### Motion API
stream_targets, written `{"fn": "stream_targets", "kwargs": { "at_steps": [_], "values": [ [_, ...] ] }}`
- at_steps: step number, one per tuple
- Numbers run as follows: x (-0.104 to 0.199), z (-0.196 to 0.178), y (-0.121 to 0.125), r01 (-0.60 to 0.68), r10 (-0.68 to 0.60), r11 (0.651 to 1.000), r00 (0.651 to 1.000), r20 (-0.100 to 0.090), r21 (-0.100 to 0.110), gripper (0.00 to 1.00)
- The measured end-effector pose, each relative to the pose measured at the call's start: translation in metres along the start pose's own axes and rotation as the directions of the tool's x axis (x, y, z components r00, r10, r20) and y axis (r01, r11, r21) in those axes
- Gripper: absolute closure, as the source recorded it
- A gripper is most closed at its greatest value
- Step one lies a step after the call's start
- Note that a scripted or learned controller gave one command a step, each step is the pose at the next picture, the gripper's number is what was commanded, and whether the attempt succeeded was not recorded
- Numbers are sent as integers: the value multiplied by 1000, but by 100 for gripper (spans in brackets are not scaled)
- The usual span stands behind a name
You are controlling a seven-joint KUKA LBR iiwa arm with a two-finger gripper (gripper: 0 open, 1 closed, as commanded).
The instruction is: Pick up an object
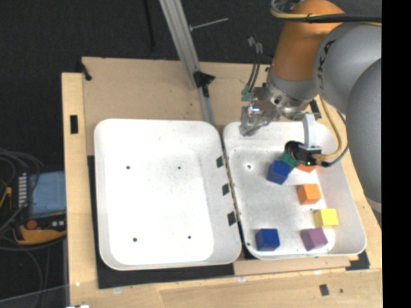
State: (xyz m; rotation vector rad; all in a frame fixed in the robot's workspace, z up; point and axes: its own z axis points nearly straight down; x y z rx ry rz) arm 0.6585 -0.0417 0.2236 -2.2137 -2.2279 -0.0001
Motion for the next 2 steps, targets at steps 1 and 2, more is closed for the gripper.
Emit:
{"fn": "stream_targets", "kwargs": {
  "at_steps": [1, 2],
  "values": [
    [59, -12, -8, 2, -2, 1000, 1000, -2, 0, 100],
    [103, -17, -15, 1, -1, 1000, 1000, -1, 2, 100]
  ]
}}
